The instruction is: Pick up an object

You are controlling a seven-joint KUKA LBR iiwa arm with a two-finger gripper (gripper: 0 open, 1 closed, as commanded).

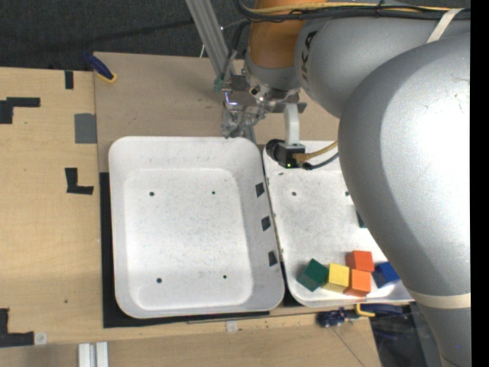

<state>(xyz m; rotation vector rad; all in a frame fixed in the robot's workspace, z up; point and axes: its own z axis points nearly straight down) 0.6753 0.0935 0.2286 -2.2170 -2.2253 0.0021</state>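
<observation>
While the arm (397, 128) hangs over the far edge of the two bins, the prizes sit at the opposite end: a tight cluster of small blocks in the near corner of the right bin (313, 212). Count them with me. One green block (311, 274), one yellow block (337, 276), two orange ones, the upper orange block (360, 261) and the lower orange block (359, 281), and one blue block (384, 273) partly tucked under the arm's bulk. Five in all, as far as can be seen. Two bins, and the left bin (126, 159) has only speckled white floor on show.

The gripper (238, 121) is poised just past the far rim of the left bin, well apart from the cluster. Whether its fingers are spread or closed, I cannot tell; that part is too small and cluttered to read, and nothing is visibly held there.

As for handling, these look like rigid, light cubes with flat faces, so they should neither crush nor sag. The catch is crowding: they touch or nearly touch, leaving little room beside each. The green block, on the cluster's outer edge with its left side free, looks the best bet, pinched across two opposite flat faces.
</observation>
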